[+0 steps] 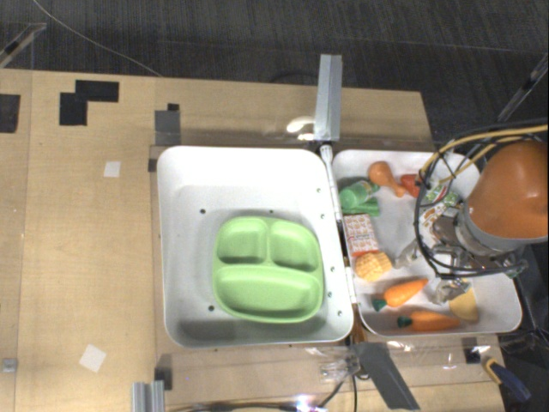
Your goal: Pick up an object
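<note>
Across the bench (77, 256) sit two white bins side by side, and the left bin (184, 230) holds the largest loose item, a green divided tray (268, 269) lying flat near its middle. To its right, the right bin (403, 217) carries all the small toy food, and the arm (510, 191) hangs over that bin's right half, its orange band and a tangle of cables covering the wrist. Below it the gripper (442, 269) is low among the items, but the cables hide its tip, so I cannot tell how the tool stands or whether it has anything. Left of the gripper lie a carton (358, 230) by the dividing wall, a green piece (358, 198) beyond it, and a yellow corn-like piece (372, 265) just nearer. A drumstick (384, 177) rests at the far side. At the near side a carrot (403, 293) lies just left of the gripper, a longer carrot (427, 321) lies along the near wall, and a cheese wedge (464, 305) sits near the gripper's near side. Any of these could be the object to lift; the carrot and wedge look closest. The risk, as I judge it, is crowding: the pieces lie close together, so a closing tool may nudge a neighbour, catch two at once, or squeeze a rounded piece out sideways.
</note>
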Tool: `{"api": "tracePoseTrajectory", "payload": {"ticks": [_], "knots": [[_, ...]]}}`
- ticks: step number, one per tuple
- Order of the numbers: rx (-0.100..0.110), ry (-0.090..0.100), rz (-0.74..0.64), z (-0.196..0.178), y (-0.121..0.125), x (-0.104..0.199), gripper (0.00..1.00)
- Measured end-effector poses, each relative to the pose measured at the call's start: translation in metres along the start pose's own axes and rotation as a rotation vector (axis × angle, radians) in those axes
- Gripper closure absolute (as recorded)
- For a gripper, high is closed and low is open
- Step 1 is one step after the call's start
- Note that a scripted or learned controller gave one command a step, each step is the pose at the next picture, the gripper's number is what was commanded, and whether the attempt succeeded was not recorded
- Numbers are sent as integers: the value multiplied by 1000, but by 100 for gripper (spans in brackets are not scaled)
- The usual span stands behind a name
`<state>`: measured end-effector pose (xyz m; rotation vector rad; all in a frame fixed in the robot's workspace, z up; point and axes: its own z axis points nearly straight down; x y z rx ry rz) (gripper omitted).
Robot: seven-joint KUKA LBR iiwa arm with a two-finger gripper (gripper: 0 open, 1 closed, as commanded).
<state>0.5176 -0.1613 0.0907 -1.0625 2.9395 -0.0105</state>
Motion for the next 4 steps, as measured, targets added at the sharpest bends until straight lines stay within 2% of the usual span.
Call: {"api": "tracePoseTrajectory", "payload": {"ticks": [1,2,3,4], "knots": [[8,-4,-136,-1,32,-4,0],[9,-2,-376,-2,67,-32,0],[15,-14,-378,-14,68,-38,100],[-2,2,-374,-115,6,-46,100]]}}
